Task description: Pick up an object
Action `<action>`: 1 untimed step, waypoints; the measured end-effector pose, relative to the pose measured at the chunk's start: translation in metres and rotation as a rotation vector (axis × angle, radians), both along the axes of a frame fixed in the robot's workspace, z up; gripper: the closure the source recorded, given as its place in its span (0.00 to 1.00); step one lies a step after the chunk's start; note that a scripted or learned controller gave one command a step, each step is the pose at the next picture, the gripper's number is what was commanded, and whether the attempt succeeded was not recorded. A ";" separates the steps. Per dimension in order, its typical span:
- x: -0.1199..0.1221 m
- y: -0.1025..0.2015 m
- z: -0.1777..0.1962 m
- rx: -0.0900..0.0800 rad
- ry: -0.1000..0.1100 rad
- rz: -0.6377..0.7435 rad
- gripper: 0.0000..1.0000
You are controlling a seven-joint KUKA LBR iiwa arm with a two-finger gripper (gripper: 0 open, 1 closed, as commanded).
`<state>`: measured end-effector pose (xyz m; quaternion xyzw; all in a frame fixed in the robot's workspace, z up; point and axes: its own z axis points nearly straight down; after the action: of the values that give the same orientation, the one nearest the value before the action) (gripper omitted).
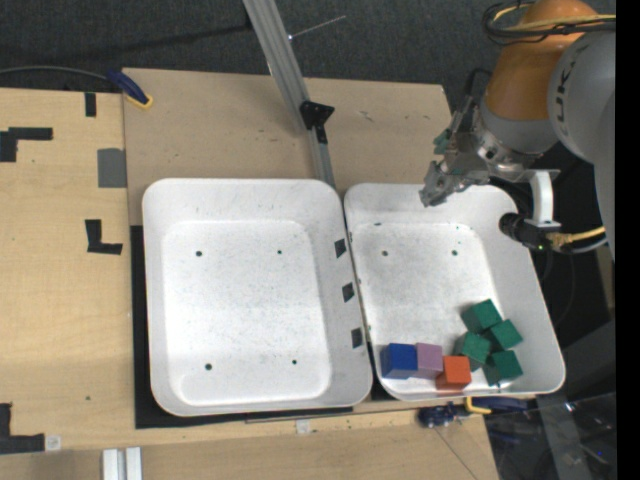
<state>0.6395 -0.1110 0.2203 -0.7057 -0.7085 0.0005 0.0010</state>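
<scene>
While the gripper (pixel 437 194) hangs over the far rim of the right bin (pixel 420 268), nothing is lifted, so the step in hand reads as approach, ahead of any grasp. Whether it is released or clenched cannot be told at this size; nothing shows in it.

Right bin, near edge: blue block (pixel 400 358), lilac block (pixel 429 357) and orange block (pixel 456 370) in a row, touching or nearly so. Near right corner: green blocks (pixel 490 340), a cluster of about four, pressed together.

Left bin (pixel 245 288): white, speckled, nothing resting in it.

Arm (pixel 545 63): enters from the bench's right side, orange band above the wrist, wrist angled down and toward the far edge of the right bin; gripper well apart from every block.

Next move, as judged: travel toward the near edge of the right bin, descend over one block. The blue block, at the row's end, offers the freest side; the green cluster leaves little room around any one piece.
</scene>
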 end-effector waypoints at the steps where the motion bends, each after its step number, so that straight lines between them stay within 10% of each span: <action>1: -0.016 0.058 -0.006 0.001 0.001 0.003 1.00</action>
<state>0.6238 -0.0525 0.2145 -0.7048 -0.7094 0.0003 0.0018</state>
